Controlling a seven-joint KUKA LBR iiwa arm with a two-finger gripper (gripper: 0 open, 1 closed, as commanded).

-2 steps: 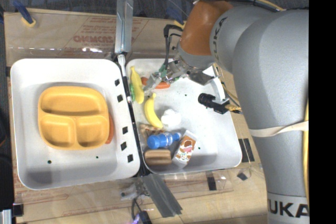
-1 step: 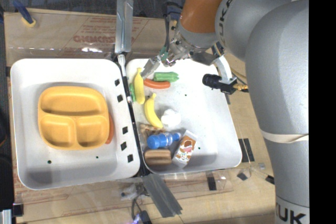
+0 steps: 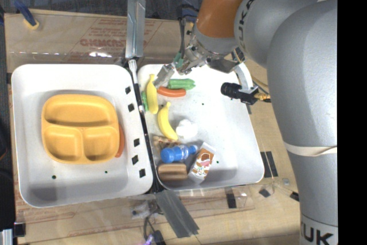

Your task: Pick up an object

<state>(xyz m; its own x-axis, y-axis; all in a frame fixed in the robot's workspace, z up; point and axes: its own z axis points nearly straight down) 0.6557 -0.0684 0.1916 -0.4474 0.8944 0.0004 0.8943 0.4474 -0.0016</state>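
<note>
The right bin (image 3: 229,123) holds several small items along its left side. A green pod (image 3: 181,84) lies on an orange carrot (image 3: 171,92) near the far wall. Beside them are a yellow-green corn cob (image 3: 151,93) and a banana (image 3: 166,121). Nearer the front lie a white ball (image 3: 185,129), a blue bottle (image 3: 175,153), a brown block (image 3: 172,170) and a small carton (image 3: 202,164). My gripper (image 3: 176,67) hangs at the bin's far left corner, just above the green pod and the carrot. I see nothing held in it.
A yellow divided plate (image 3: 80,126) fills the middle of the left bin (image 3: 28,181). A grey divider bar (image 3: 135,26) runs between the bins. The arm's bulk covers the bench at the right. The right bin's floor is bare on its right half.
</note>
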